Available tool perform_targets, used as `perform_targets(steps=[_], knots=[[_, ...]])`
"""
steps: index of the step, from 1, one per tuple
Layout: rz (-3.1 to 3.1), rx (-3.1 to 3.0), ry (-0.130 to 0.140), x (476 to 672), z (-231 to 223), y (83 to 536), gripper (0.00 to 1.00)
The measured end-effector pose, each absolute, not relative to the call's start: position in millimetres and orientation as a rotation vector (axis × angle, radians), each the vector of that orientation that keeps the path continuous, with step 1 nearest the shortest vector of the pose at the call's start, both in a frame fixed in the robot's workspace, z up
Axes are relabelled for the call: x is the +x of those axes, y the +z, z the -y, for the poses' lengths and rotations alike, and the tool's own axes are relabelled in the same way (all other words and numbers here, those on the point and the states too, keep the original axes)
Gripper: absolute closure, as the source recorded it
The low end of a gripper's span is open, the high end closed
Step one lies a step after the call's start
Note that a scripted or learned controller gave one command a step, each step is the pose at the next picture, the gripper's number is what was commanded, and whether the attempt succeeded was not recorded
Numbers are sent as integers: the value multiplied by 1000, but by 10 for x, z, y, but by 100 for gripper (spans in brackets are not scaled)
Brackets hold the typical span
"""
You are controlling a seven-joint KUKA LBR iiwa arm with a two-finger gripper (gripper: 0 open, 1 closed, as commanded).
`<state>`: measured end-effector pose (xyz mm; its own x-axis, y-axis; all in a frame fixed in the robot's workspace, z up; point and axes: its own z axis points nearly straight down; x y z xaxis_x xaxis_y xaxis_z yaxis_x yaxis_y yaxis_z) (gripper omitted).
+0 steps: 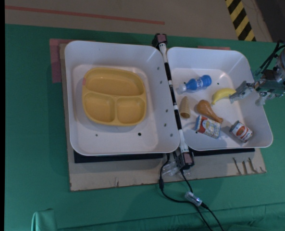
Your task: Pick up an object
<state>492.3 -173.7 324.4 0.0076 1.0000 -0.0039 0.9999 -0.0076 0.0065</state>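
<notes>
Camera view: two white bins side by side on a green-covered bench, arm at the right.

The gripper (250,91) hangs over the right bin's (257,129) right rim with its fingers apart and nothing between them. Just beside it lies a banana (222,95); nearby lie a blue bottle (196,84), drumstick (208,110), cone (185,107), carton (207,126) and can (241,131). The left bin (108,52) holds a yellow divided tray (114,96).
</notes>
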Motion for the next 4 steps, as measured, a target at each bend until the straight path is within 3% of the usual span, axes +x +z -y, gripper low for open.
perform_targets(steps=[1,2,3,4], knots=[[-2211,2222,2,5569,1396,2409,0],[-2204,2217,10,5616,1340,1874,0],[-2184,2213,20,5644,1380,2036,100],[-2184,2214,19,5643,1380,2035,0]])
